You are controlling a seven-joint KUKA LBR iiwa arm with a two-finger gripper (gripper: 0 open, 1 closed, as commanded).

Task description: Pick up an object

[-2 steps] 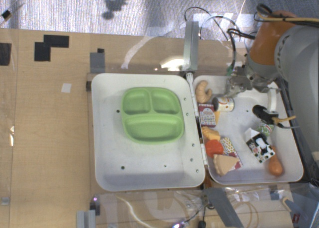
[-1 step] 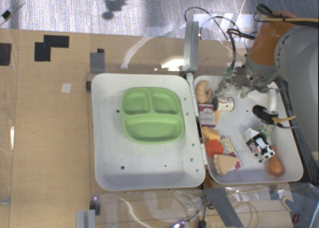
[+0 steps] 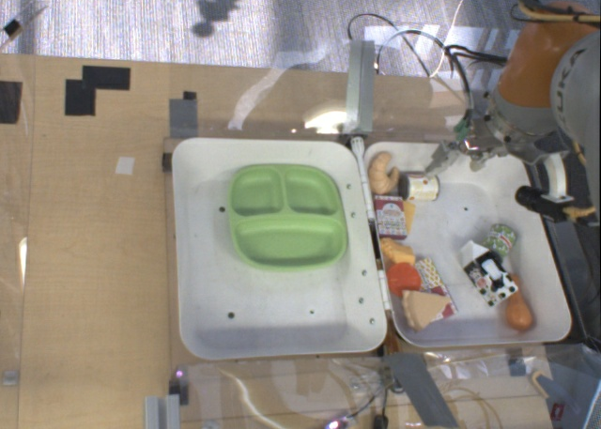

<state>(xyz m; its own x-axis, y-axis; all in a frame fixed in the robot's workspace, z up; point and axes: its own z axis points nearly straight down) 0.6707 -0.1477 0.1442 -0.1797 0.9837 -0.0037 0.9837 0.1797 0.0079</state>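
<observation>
small jar (image 3: 422, 187) with a pale lid lies on its side in the upper left of the right bin (image 3: 543, 329), just beside a croissant (image 3: 380, 171) and above a red packet (image 3: 391, 216). the hand (image 3: 443, 154) hangs close above it at the bin's upper edge; whether it is open or closed i cannot tell. coming straight down over the jar's middle looks best, as the bin wall and croissant crowd its left, while open floor lies to its right. the left bin (image 3: 202, 324) carries a green tray (image 3: 286, 216).
</observation>
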